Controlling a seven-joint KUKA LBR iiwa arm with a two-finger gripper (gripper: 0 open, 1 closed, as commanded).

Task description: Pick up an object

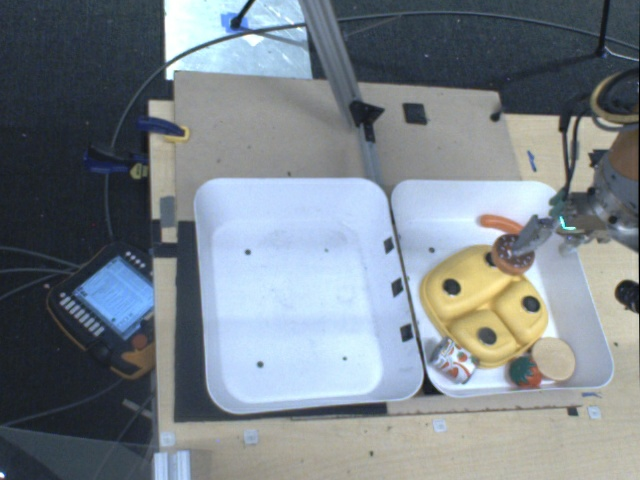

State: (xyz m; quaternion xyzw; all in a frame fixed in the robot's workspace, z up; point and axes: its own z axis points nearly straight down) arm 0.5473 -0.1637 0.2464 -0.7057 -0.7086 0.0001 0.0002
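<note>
Gripper (515, 251) reaches in from three o'clock and hangs low over the right bin (420, 208), its tip by a small brown ring (512, 258) on the yellow toy's (485, 303) top edge, likely to grab it.

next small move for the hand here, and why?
Probably a short straight descent. The hand sits over the upper edge of the yellow toy in the right bin, beside the orange piece; no object can be seen between its fingers yet.
</note>
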